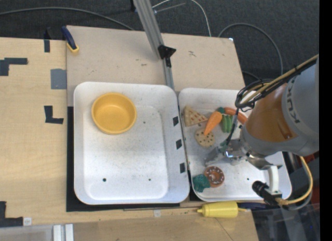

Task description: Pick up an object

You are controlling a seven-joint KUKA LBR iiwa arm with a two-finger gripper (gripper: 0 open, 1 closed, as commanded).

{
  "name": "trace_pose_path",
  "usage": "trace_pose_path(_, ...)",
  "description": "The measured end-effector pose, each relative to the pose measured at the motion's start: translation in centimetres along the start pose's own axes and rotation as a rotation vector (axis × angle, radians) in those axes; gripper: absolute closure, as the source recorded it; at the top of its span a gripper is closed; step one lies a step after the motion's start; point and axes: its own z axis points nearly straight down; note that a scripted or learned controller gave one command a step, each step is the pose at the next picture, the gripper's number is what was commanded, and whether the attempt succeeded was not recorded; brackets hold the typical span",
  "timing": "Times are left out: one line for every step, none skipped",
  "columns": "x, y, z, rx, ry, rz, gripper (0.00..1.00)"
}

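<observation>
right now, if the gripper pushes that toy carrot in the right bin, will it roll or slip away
The carrot looks round and tapered, so a sideways push would probably roll it in an arc. Its surface seems smooth and plastic-like, so it may slip on the white right bin. It lies tight against the cracker wedge and the round cookie, which would likely get shoved along.

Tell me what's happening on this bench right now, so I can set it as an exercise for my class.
A grey and orange robot arm reaches into the right bin, where small toy foods lie: a carrot, a wedge-shaped cracker, a round cookie, a doughnut and green pieces. Its gripper sits low among them, but nothing is visibly held. The left bin holds a yellow bowl.
</observation>
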Motion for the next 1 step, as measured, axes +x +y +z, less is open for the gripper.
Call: trace_pose_path(0.09,-0.05,-1.02,0.002,0.002,-0.001,1.00)
